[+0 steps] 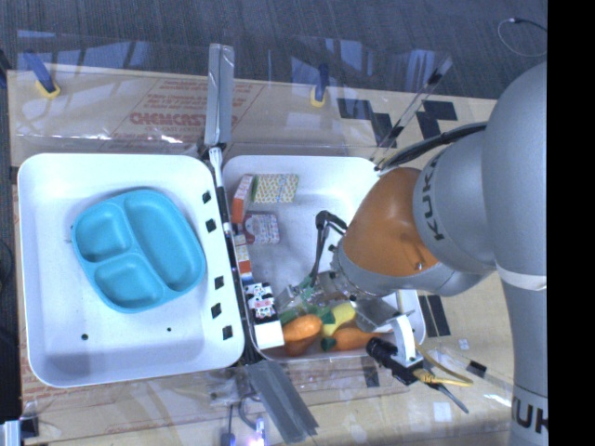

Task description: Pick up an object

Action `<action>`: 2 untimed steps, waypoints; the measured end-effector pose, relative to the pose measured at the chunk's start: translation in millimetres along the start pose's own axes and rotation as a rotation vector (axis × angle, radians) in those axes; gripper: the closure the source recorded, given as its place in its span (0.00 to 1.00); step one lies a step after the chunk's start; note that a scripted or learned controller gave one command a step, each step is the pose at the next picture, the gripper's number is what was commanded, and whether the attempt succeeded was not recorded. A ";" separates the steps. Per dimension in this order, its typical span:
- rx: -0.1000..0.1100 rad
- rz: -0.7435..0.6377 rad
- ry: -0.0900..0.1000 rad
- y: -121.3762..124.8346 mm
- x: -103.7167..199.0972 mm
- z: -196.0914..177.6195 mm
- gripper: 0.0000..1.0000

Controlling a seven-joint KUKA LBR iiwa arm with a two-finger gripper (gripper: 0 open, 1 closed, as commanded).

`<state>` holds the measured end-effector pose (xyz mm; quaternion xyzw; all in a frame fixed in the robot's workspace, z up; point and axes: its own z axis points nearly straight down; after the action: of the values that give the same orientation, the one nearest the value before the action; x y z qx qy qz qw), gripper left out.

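Bright, even light from overhead. The white bins (56,342) nearly wash out, glare streaks the clear sheeting (279,77) along the desk's far edge, shadows stay soft, focus slightly soft.

Left bin (56,342): blue divided tray (138,247).
Right bin (325,170): small boxes (276,189), orange toys (302,329).
Arm (437,221): over right bin.

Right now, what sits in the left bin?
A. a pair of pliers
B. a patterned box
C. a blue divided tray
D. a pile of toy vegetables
C: the blue divided tray lies alone in the left bin, while the patterned box and the orange toy vegetables are in the right bin under the arm.
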<state>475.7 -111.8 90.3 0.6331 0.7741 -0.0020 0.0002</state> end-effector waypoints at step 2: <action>0.001 -0.207 0.006 0.5 -33.8 0.9 0.00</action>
<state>482.9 -144.8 89.6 0.5496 0.8354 -0.0006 -0.0025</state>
